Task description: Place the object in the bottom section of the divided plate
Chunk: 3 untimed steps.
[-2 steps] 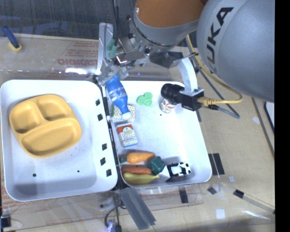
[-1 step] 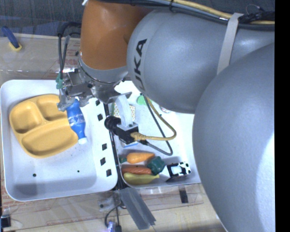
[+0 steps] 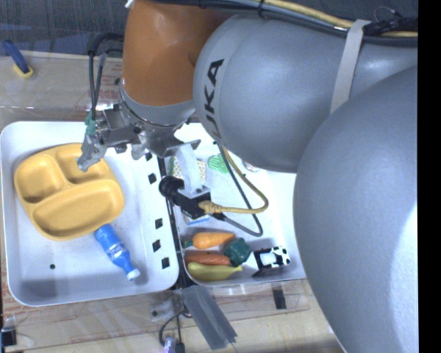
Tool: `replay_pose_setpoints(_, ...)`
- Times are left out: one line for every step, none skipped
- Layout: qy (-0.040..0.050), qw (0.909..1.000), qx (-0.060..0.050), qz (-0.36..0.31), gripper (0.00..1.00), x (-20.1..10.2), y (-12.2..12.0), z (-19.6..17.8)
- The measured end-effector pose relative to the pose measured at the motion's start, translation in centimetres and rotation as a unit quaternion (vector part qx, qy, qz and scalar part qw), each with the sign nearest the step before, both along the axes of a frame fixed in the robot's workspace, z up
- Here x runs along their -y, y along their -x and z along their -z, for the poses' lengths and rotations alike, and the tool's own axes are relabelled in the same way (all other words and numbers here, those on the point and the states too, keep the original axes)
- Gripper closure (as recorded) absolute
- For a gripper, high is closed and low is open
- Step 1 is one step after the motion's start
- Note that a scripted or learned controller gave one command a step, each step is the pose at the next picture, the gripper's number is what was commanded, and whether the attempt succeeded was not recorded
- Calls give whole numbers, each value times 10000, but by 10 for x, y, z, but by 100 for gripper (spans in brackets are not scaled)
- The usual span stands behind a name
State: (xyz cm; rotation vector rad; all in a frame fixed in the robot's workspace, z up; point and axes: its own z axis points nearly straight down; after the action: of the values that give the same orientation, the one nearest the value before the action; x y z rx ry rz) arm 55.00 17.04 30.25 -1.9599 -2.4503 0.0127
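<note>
Here, yellow divided plate (image 3: 67, 190), three sections, pincer (image 3: 88, 157) above its rim

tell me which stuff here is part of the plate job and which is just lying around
Job:
- yellow divided plate, left bin
- gripper, above the plate's upper right section

Lying about:
- blue bottle, below the plate
- carrot, banana, black-and-white toy, right bin
</note>
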Motion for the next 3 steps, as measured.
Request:
replay_pose_setpoints(17, 10000, -29, -39, 100, -1, -1, -7)
replay_pose_setpoints(-18, 9910, 25, -1340, 100, 20, 24, -92)
replay_pose_setpoints(-10, 9899, -3, -1421, 100, 0, 54, 29)
